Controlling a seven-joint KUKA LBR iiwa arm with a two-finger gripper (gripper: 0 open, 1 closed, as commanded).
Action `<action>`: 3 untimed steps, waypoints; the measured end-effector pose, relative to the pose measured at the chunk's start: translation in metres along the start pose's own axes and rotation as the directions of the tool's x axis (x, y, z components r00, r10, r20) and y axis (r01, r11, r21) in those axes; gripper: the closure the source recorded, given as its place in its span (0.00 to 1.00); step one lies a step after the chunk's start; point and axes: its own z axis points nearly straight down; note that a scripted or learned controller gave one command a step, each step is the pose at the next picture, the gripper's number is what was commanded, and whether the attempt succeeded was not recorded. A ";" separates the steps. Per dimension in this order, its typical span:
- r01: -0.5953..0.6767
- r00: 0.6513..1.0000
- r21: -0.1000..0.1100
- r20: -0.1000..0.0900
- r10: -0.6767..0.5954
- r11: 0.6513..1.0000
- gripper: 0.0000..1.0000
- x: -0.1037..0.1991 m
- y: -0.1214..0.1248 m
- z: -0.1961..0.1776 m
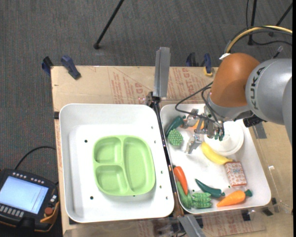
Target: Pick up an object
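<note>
The two-finger gripper (194, 144) is seen low in the right-hand white bin (259, 162), its metal fingers apart with nothing between them. Just beside it lies a curved yellow plastic banana (214, 155), resting against a small white bowl (232, 141); this is judged the likeliest thing to be taken. It can be expected to be light, stiff and rather slippery, so it is best gripped across its thick middle, where the curve is least likely to let it roll out. A small knobbly green ball (175, 138) lies to the other side of the fingers and would probably give slightly under pressure. In the left bin a pale green divided plate (124, 165) is set well apart.
</note>
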 end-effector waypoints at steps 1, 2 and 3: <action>0.102 0.995 0.001 -0.002 -0.102 0.995 0.00 0.066 -0.049 0.000; -0.007 1.000 0.001 0.001 0.007 1.000 0.00 0.013 -0.016 0.000; -0.082 0.997 0.002 -0.003 0.082 0.997 0.00 0.072 -0.052 0.001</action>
